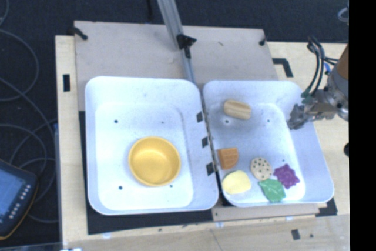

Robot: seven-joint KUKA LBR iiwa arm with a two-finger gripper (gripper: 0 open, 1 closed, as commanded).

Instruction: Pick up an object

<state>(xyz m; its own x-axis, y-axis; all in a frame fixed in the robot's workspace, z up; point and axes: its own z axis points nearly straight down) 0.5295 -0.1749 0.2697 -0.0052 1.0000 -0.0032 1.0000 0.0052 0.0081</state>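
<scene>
Yellow bowl (154, 160) alone, left bin (100, 126); toys cluster right bin's (311, 150) near corner; end effector (301, 114) grip state unclear.

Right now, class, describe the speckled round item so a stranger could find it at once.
Start at the right-hand white bin and go to the cluster along its near edge. The speckled cookie sits between the orange block and the purple piece. It alone is round, pale and dotted with dark spots.

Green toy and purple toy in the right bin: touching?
Cannot tell. In the camera view the green toy and purple toy sit edge to edge, with neither a clear gap nor plain contact visible.
</scene>
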